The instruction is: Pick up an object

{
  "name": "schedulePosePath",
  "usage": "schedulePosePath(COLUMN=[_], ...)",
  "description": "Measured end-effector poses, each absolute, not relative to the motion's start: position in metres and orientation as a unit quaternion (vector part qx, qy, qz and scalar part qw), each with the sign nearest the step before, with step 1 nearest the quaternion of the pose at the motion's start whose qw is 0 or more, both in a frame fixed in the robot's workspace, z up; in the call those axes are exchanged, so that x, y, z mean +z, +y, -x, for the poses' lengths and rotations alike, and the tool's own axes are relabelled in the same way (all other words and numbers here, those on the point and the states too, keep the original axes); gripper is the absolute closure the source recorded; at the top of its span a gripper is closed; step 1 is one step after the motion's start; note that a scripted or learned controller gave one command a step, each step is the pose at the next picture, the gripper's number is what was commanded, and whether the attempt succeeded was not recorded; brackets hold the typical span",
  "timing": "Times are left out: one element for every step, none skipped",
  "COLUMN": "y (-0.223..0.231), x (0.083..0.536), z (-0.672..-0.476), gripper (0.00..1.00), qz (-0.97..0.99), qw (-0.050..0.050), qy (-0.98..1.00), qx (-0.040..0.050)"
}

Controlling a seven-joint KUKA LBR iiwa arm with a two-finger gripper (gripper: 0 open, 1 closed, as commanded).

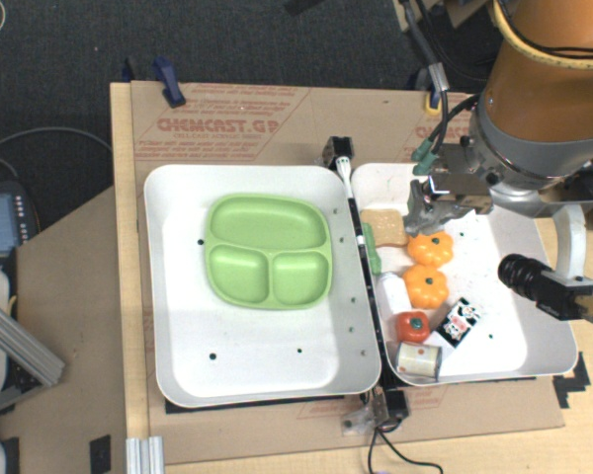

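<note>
I see my hand [430, 220] low over the upper orange pumpkin [430, 249] in the right bin [534, 349]; whether it grips, I cannot tell.

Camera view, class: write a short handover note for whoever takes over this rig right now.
End effector: low in the right bin, just above the upper orange pumpkin; grip state cannot be told.
Right bin: second pumpkin, red tomato, black-and-white block, pale block.
Left bin: green divided plate.
Done: nothing visibly lifted.
Left: grasp and lift one object.
</note>
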State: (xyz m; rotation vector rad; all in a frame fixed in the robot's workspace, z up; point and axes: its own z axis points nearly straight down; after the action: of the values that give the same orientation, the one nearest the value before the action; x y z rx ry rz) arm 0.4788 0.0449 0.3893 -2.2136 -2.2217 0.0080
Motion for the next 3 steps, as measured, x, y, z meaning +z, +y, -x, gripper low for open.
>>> schedulePosePath(y=[0.110,0.112,0.077], x=[0.316,0.503,0.396], z=[-0.478,-0.480,-0.478], gripper=[1.00,1.00,1.00], qz=[0.705,0.706,0.709], qw=[0.003,-0.005,0.003], qy=[-0.709,-0.708,-0.706], qx=[0.0035,-0.0094,0.0049])
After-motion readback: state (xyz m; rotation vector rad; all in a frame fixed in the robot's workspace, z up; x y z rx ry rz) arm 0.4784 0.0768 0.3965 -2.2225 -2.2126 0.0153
